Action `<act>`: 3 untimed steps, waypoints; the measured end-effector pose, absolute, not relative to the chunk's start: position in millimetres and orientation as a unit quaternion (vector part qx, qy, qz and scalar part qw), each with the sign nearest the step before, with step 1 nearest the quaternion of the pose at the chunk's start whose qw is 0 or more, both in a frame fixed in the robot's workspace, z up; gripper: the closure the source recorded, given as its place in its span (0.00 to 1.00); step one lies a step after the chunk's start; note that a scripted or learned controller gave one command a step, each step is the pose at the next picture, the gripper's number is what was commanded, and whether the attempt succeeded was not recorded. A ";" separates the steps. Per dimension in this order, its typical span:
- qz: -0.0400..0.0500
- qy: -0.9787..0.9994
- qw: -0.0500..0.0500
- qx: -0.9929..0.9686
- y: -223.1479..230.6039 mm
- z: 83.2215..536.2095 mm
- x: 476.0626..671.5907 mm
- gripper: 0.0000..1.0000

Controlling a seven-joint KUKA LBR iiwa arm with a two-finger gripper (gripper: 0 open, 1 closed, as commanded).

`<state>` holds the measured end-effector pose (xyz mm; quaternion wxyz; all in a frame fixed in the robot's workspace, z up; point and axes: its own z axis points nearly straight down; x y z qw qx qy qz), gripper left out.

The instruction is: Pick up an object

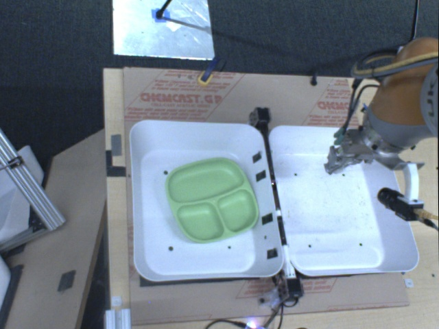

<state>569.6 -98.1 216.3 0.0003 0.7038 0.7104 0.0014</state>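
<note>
A light green divided plate (208, 199) with three compartments lies flat in the left white bin (147, 149), a little left of that bin's middle. My gripper (335, 162) hangs over the upper part of the right white bin (329, 252), well to the right of the plate. Nothing shows between the gripper's tips, and they are too small and dark to read.
A black hinge strip (269, 184) runs between the two bins. The bins rest on a cardboard sheet (178, 94) on the bench. A shiny metal plate (163, 19) lies beyond the bench's far edge. Aluminium framing (27, 190) stands at the left.
</note>
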 end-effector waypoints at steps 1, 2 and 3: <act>0.002 0.711 0.001 0.703 -50.8 229.6 585.8 1.00; 0.002 0.711 0.001 0.704 0.4 230.8 617.9 1.00; 0.000 0.709 0.000 0.706 -1.5 214.6 613.3 1.00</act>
